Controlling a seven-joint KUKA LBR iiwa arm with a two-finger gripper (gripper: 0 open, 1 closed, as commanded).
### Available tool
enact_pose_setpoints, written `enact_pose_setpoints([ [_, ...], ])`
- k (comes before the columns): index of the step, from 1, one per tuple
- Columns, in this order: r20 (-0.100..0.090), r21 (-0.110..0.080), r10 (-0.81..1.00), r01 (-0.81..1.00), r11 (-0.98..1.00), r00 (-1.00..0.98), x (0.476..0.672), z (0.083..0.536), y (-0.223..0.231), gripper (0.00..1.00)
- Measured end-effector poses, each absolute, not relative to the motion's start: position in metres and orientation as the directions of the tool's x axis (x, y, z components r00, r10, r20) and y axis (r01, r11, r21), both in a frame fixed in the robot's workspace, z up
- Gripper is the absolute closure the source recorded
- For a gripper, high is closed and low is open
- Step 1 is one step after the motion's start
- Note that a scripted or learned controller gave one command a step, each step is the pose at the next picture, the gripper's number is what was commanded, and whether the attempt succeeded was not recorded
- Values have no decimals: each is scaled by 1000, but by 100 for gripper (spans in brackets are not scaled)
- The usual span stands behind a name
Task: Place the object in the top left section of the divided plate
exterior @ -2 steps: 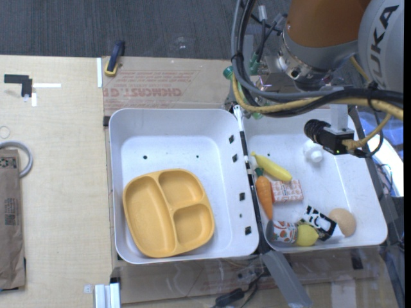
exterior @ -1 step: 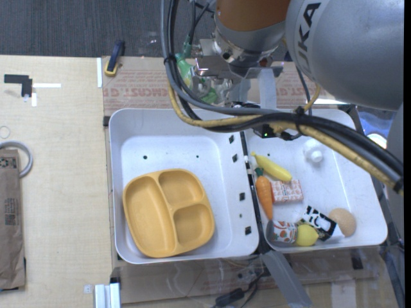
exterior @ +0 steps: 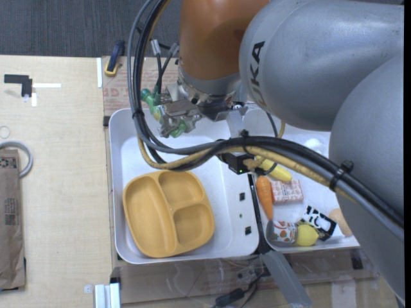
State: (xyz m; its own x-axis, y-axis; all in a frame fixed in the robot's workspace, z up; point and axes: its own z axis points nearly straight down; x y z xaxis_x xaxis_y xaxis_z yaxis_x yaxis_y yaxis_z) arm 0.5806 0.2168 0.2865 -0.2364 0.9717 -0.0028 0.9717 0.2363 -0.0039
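A yellow divided plate [exterior: 145, 218] lies in the left bin [exterior: 221, 201], toward its front left. It has one long section on the left and two smaller ones on the right, all bare. My gripper [exterior: 172, 118] hangs over the back of the left bin, behind the plate and apart from it. Small green pieces [exterior: 150, 99] show at its side; I cannot tell whether they are a held object or part of the tool. The arm's grey body and cables hide the rest of the bin's back.
The right bin [exterior: 321, 246] holds a carrot [exterior: 264, 197], a pink and white box [exterior: 288, 190], a yellow fruit [exterior: 307, 236], a black and white item [exterior: 320, 221] and a yellow piece [exterior: 277, 170]. A brown paper bag [exterior: 9, 217] lies on the bench at far left.
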Motion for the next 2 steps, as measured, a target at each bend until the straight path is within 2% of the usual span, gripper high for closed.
enact_pose_setpoints([
  [1, -5, -6, 972, 972, 234, -234, 582, 294, 215, 100],
  [2, -3, -3, 943, 943, 334, -334, 546, 441, 194, 100],
])
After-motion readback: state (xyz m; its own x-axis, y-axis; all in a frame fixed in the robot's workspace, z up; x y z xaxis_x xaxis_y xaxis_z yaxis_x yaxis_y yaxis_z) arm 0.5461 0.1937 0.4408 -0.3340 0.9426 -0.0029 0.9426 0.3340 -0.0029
